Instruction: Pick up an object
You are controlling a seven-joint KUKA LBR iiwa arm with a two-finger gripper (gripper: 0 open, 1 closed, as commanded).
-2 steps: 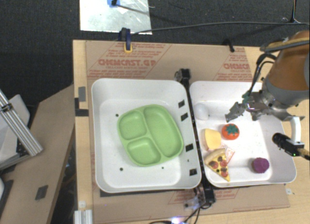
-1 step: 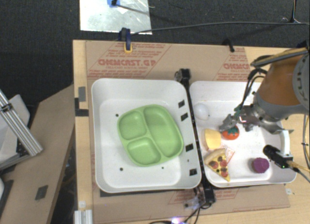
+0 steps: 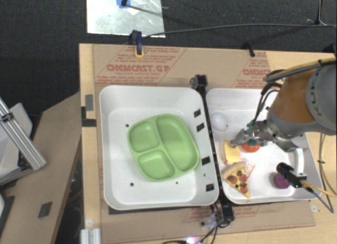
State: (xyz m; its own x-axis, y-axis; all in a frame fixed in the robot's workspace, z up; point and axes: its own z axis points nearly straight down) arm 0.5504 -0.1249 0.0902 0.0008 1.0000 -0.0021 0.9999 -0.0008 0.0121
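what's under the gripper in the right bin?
An orange-red toy sits beneath the gripper, partly covered by it; whether it's being held is unclear. Beside it lie a yellow block and a pizza slice.

A light green divided plate (image 3: 162, 146) is lying in the white left bin (image 3: 113, 106). In the white right bin (image 3: 231, 100), a white ball (image 3: 218, 121), a pale yellow wedge (image 3: 231, 152), a pizza slice (image 3: 238, 176) showing orange-yellow with red dots, a red-orange round object (image 3: 251, 145) and a purple object (image 3: 281, 181) are sitting. The worktop (image 3: 174, 64) is showing tan with red lettering.
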